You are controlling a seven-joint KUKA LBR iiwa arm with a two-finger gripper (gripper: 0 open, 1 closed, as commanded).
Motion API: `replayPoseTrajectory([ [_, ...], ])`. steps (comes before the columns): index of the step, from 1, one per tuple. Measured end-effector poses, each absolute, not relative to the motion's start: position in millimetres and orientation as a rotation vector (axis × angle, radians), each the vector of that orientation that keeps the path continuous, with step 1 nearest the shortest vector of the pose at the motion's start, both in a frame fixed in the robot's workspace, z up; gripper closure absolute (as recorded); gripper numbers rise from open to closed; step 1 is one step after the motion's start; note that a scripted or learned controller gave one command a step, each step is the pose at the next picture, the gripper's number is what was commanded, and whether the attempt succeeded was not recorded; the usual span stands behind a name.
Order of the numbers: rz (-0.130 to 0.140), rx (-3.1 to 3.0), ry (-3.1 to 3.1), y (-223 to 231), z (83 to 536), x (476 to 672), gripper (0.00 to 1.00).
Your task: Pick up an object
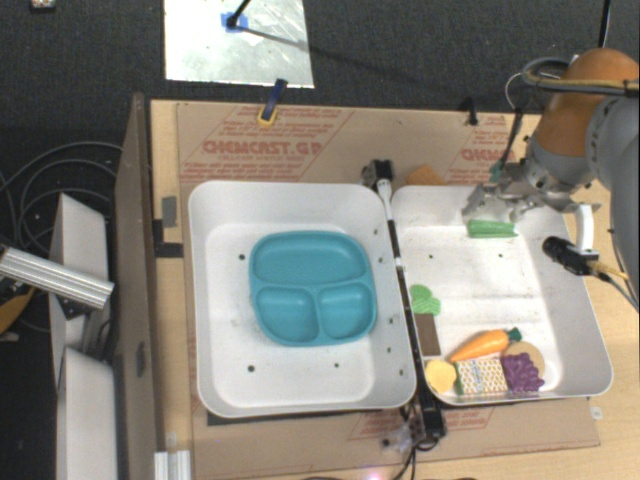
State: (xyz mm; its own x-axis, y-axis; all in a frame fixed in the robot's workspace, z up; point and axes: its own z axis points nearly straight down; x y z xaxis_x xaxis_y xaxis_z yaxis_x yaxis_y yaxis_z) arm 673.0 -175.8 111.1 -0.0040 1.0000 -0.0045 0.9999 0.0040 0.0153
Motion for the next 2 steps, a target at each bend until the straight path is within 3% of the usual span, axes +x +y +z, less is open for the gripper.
replayPoseTrajectory([
  [1,0.001,2.215,2.227,-123.1,93.1,669.1,0.00],
  [2,0.006,2.216,2.220,-141.3,87.0,670.3,0.00],
])
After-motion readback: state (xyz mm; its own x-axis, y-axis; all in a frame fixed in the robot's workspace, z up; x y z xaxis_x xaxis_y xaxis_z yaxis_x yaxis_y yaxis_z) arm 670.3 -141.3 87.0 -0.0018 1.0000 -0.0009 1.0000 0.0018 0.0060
